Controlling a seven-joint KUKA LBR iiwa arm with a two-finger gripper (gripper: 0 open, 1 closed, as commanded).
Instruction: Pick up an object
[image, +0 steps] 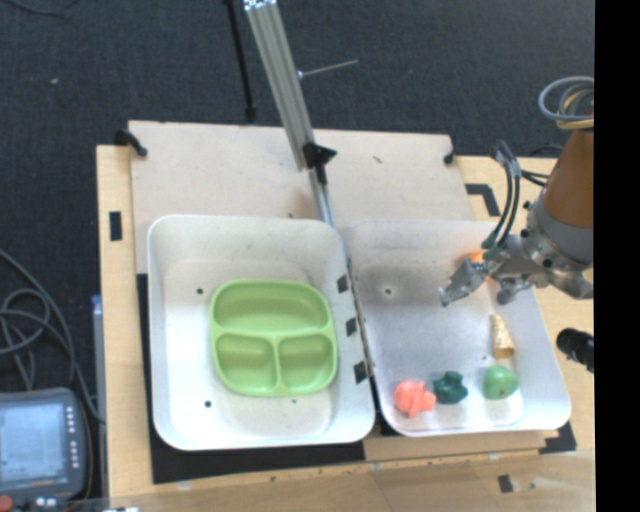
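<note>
My gripper (482, 290) hangs over the upper right part of the right bin (400, 250), reaching in from the right. Its two grey fingers (456, 289) stand apart, open, with nothing between them. Below it a tan cone-shaped piece (501, 336) lies near the bin's right wall. Along the front wall sit a light green round toy (500, 381), a dark green toy (450, 387) and an orange-pink toy (413, 397). A small orange bit (474, 258) shows beside the wrist; I cannot tell whether it is an object or part of the arm.
The left bin (175, 300) holds a light green divided plate (272, 336). A slanted metal rail (290, 100) runs from the top down to the ridge between the bins. Cables (508, 190) hang by the wrist.
</note>
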